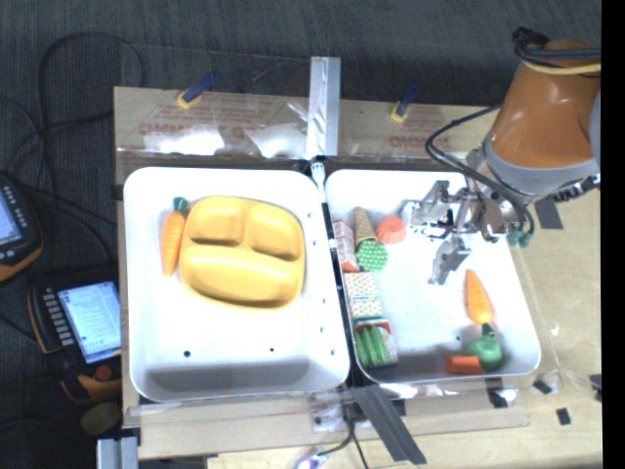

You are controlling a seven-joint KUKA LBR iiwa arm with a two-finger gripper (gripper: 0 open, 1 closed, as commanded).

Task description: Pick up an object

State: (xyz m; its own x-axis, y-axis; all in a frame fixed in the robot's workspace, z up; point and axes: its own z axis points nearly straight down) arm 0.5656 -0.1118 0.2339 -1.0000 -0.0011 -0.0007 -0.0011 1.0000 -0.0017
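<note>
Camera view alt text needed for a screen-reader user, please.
The end effector hangs over the right bin near a carrot, holding nothing. The left bin holds a yellow tray and another carrot.

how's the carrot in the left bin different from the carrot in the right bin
The left-bin carrot lies against the yellow tray, along its left edge; the right-bin carrot lies on bare bin floor near the right wall, just above a green and orange toy. The left-bin carrot looks longer and slimmer, the right-bin carrot shorter and stubbier. Both are orange and lie roughly lengthwise down the view.
</note>
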